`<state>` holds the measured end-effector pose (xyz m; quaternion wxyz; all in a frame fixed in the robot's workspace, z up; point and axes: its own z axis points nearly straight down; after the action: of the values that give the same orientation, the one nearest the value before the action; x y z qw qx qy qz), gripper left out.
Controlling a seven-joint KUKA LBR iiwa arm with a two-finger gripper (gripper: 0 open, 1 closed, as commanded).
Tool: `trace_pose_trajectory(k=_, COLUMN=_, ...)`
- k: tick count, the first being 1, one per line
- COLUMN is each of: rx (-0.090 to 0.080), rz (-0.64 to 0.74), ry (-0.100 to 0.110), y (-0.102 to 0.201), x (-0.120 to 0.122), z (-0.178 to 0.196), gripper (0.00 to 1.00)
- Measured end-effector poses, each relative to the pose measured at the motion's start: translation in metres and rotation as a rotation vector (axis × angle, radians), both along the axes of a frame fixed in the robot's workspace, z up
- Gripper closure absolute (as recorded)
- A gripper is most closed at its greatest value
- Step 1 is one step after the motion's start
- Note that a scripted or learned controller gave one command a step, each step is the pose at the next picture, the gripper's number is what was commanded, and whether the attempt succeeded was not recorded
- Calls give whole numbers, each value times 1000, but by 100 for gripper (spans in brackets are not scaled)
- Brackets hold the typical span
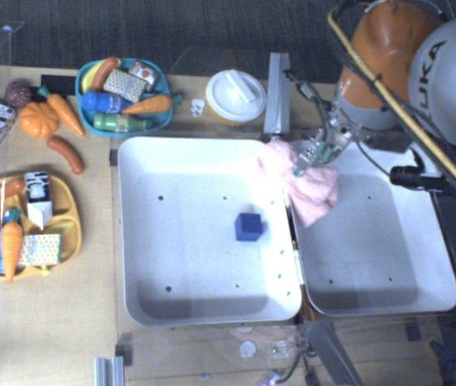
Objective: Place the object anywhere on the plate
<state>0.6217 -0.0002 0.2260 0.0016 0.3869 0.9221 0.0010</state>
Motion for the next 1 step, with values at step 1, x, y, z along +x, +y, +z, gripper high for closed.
trace_pose_trajectory(k=1, rx=0, rz=404, ry=-1, y=48, x=-18, z=11, gripper=100)
